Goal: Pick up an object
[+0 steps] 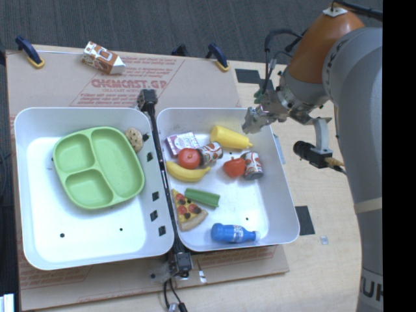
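Note:
The right bin (pixel 276 194) holds several toy foods: a yellow bottle (pixel 229 137), a banana (pixel 186 171), a red tomato (pixel 189 157), a small can (pixel 211 152), a red pepper (pixel 234 168), another can (pixel 253 164), a green stick (pixel 202 197), a pizza slice (pixel 186 209), a blue bottle (pixel 232 234) and a white packet (pixel 182 141). My gripper (pixel 255 121) hangs over the bin's far right rim, just right of the yellow bottle, with nothing seen between its fingers.
The left bin (pixel 39 239) carries a green divided plate (pixel 97 168) and a cookie (pixel 134 137). A small carton (pixel 101 57) lies on the cardboard behind the bins. Blue clamps (pixel 218 55) stand at the board's far edge.

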`<action>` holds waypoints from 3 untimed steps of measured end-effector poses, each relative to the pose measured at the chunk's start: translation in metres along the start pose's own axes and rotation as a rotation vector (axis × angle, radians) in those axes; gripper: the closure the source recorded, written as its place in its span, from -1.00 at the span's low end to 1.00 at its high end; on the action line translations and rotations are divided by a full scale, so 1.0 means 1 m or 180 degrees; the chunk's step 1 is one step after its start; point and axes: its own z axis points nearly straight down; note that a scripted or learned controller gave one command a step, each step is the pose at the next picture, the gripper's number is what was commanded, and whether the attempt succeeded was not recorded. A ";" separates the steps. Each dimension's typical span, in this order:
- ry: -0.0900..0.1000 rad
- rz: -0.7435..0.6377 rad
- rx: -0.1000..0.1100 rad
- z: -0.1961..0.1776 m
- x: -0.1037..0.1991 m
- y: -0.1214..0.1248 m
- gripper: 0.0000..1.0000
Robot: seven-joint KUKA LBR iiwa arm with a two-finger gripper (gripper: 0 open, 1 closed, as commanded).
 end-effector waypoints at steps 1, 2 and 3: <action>0.0002 0.0005 0.0002 -0.018 0.006 -0.056 1.00; 0.0005 0.0001 0.0008 0.019 0.030 -0.043 1.00; 0.0003 0.0002 0.0006 0.019 0.030 -0.043 -1.00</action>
